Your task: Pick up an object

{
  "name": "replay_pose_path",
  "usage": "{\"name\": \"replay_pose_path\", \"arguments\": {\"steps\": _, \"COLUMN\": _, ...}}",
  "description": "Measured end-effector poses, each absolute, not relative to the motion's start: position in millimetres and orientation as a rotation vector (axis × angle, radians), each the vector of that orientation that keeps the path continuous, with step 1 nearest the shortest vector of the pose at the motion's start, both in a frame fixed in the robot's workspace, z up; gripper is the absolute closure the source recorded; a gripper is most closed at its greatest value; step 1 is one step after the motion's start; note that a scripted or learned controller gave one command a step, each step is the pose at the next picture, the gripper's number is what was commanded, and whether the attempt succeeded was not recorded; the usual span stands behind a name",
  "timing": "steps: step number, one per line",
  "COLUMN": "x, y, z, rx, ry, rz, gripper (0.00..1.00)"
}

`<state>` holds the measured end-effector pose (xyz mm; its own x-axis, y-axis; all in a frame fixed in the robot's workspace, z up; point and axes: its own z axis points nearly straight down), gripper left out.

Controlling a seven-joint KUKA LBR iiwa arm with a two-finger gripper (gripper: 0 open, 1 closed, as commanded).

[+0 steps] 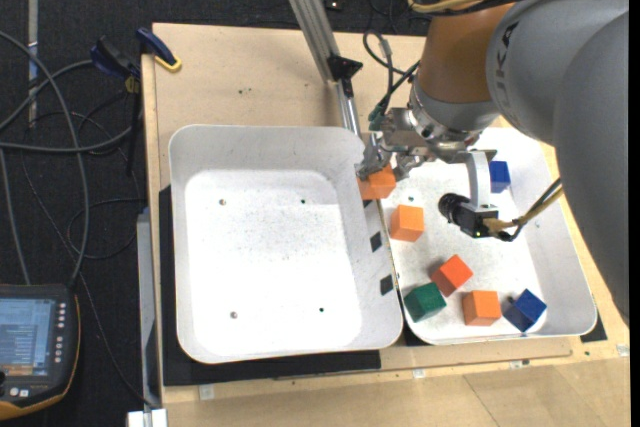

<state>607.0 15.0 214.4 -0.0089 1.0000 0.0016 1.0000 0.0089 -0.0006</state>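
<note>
Far left, off the desk, we note a tablet and loose cables on the dark floor. On the desk, the left bin lies flush against the right bin. At their shared wall we see the hand, pointing down, with an orange block directly under its tips, sitting at the right bin's left edge near the divider. Whether the fingers are apart, together or clamped on that block we cannot tell; the wrist hides them. The block appears to touch or sit just below the tips, so the relation that matters is vertical: the block lies straight beneath the hand, no sideways offset evident. It looks roughly cubic, so no long axis to align with. Further right in the same bin: a second orange block, a green block, a red-orange block, another orange block, a blue block, and one more blue block by the wrist.
</note>
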Motion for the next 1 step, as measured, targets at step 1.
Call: {"name": "replay_pose_path", "arguments": {"steps": 1, "x": 622.9, "y": 72.5, "z": 215.9, "rx": -2.211, "ry": -2.231, "rz": -0.003, "gripper": 1.0}}
